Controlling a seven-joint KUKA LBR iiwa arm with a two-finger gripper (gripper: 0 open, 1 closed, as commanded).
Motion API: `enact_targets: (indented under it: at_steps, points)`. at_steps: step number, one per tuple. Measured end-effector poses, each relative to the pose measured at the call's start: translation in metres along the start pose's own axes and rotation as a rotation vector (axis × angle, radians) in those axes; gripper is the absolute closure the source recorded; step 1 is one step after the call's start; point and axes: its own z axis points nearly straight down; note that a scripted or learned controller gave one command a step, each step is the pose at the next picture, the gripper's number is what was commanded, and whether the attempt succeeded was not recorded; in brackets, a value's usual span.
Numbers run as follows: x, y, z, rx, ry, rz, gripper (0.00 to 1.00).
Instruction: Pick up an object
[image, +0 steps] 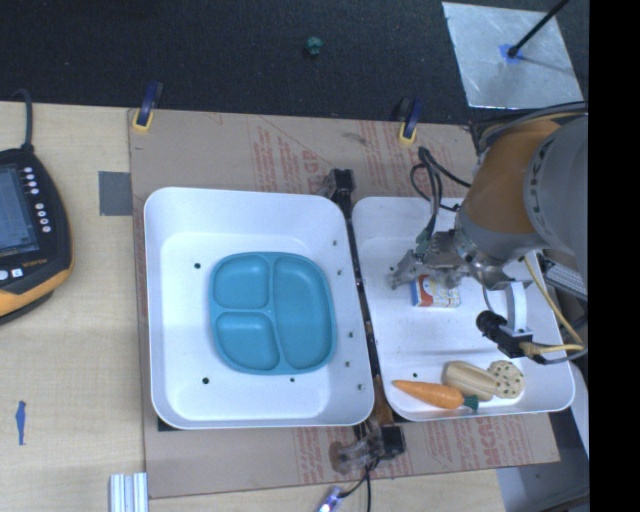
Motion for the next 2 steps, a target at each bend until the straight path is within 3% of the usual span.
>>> enact_targets:
  at_steps: [1, 2]
  points:
    - [0.002, 0.038, 0.015, 0.011, 0.005, 0.004, 0.0]
    - [-0.027, -0.001, 0.016, 0.013, 0.005, 0.004, 0.0]
